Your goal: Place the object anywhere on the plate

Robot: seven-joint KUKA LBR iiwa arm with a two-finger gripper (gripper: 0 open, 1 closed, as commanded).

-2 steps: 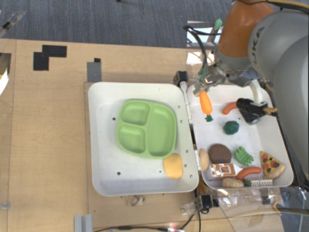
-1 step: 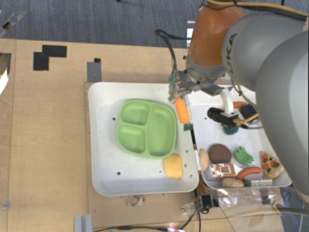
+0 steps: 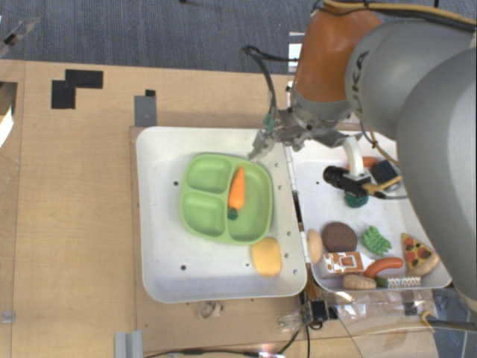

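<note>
A green divided plate [image 3: 212,213] lies in the left white bin [image 3: 160,274]. An orange carrot [image 3: 237,189] with a dark green end rests in the plate's right compartment, lying lengthwise. My gripper [image 3: 262,144] hangs just past the plate's far right corner, above the wall between the two bins. It is apart from the carrot, with nothing seen in it. The grey arm with its orange band [image 3: 332,51] covers the top right of the view.
A yellow rounded object [image 3: 267,256] sits in the left bin by the plate's near right corner. The right bin [image 3: 317,274] holds several toy foods: a brown cookie [image 3: 339,236], green leaves [image 3: 376,240], a pizza slice [image 3: 416,252], a sausage [image 3: 384,265].
</note>
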